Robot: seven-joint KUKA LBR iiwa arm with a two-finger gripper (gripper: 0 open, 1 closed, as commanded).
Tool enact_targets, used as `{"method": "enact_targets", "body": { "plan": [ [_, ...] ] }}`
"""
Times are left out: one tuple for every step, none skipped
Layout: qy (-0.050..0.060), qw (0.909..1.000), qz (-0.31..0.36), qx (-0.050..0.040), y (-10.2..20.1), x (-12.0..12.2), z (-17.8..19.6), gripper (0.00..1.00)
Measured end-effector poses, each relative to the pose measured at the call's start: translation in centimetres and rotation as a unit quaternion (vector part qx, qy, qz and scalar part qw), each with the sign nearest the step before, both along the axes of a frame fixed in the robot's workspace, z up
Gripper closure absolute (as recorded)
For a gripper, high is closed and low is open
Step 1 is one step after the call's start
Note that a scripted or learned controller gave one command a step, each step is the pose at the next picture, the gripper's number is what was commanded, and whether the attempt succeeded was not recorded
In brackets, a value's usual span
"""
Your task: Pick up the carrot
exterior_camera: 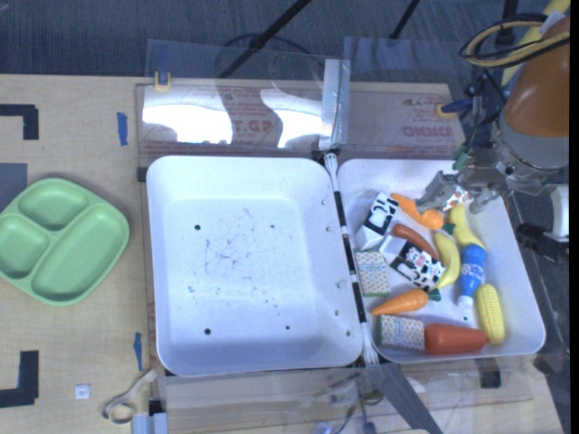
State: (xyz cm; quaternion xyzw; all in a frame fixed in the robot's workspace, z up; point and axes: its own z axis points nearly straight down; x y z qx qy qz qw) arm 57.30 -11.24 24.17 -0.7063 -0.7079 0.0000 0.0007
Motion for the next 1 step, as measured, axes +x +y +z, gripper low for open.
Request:
{"method": "enact_targets", "body": {
  "plan": [
    [0.0, 0.999, 0.044, -0.0001, -3.46, 3.57, -9.96, 0.0]
  ]
}}
